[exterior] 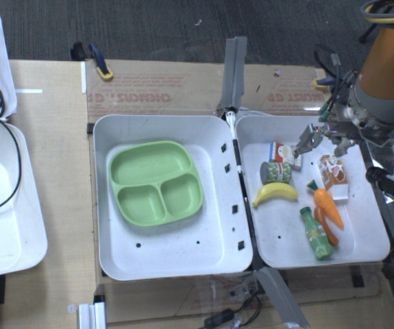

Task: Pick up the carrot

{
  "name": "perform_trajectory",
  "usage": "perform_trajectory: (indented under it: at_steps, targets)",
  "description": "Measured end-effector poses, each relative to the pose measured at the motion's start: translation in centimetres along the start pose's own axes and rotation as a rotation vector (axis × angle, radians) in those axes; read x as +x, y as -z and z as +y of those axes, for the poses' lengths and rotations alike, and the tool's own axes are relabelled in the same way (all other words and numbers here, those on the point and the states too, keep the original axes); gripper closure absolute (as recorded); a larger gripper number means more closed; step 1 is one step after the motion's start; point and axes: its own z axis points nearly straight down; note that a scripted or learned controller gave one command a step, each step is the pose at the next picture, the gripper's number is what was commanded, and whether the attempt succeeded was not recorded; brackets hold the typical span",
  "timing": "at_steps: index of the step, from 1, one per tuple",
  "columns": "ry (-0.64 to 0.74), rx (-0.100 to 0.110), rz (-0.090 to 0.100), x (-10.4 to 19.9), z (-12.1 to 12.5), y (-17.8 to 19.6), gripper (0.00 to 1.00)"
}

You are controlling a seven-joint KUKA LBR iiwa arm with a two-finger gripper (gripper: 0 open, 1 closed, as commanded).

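The gripper (324, 137) hung over the upper right part of the right bin (276, 235), with the grey wrist and orange band of the arm (387, 60) above it at the view's right edge. Its two fingers stood apart, one (305, 142) splayed left and one (340, 145) toward the right, nothing between them.

The carrot (328, 208) lay flat in the right bin, right of centre, below the gripper and apart from it, green stem end up and left, tip down and right. A second orange piece (327, 229) sat just beneath it, touching; could not tell what it was. A small white carton (334, 175) lay just above the carrot, by the right wall. A green bottle (316, 234) lay just left of the carrot, cap end up. A banana (275, 193) curved near the bin's middle, with a green-labelled can (277, 173) touching above it and a small red-and-white box (279, 151) behind the can.

The left bin (114, 252) held a green divided plate (157, 181), three compartments, sitting left of centre.
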Motion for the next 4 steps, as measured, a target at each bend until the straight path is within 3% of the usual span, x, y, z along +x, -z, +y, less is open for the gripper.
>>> perform_trajectory:
  at_steps: [1, 2, 3, 4]
  targets:
    - [0.022, 0.000, 0.000, -5.1, -4.9, -13.7, 0.00]
    - [0.006, -0.002, 0.000, -7.1, -5.2, -17.6, 0.00]
    - [0.003, -0.001, 0.000, -7.2, -5.2, -16.8, 1.00]
    - [-0.061, -0.002, -0.001, 0.5, -8.1, -7.7, 1.00]
